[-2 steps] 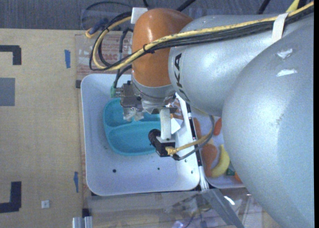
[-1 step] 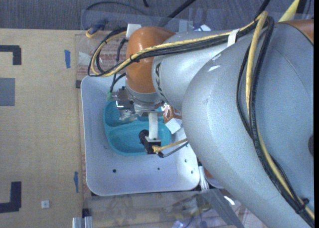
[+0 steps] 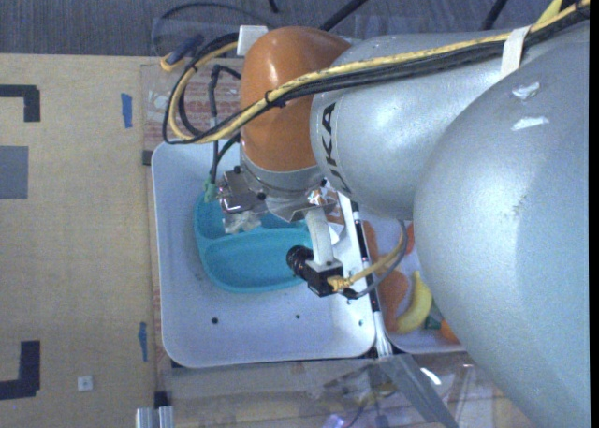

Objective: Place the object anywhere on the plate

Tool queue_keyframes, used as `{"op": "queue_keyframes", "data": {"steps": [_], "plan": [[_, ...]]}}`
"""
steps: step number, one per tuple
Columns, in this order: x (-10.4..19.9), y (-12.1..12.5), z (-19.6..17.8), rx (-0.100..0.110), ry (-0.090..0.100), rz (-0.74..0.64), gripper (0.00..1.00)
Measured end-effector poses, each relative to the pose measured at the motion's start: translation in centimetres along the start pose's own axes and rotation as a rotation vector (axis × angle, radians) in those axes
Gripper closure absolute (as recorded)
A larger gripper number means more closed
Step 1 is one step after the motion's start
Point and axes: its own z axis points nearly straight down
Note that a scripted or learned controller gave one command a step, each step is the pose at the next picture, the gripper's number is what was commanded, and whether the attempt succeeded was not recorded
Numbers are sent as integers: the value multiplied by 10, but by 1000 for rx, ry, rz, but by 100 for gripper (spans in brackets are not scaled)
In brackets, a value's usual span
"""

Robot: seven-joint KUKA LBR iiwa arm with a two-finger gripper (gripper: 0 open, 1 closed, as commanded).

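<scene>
A blue plate [image 3: 245,262] is seen in the left white bin [image 3: 178,229], just under the jaws [image 3: 241,220]. The arm [image 3: 393,136] is bent low over it. Open or closed cannot be told.

Left bin [image 3: 187,323] sits on the surface [image 3: 75,229], with the right bin [image 3: 421,340] touching it at 3 o'clock. The plate [image 3: 234,262] lies in the left bin, toward its 12 o'clock half. The arm [image 3: 449,183] enters from 3 o'clock, its wrist above the plate's 12 o'clock edge. Several small items [image 3: 412,302] lie in the right bin, partly hidden under the arm.
</scene>
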Motion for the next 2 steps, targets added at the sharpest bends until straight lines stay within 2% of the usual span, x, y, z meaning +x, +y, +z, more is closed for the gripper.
{"op": "queue_keyframes", "data": {"steps": [1,2], "plan": [[-35,-7,-24,-1,0,166,100],[-9,-1,1,3,0,-52,100]]}}
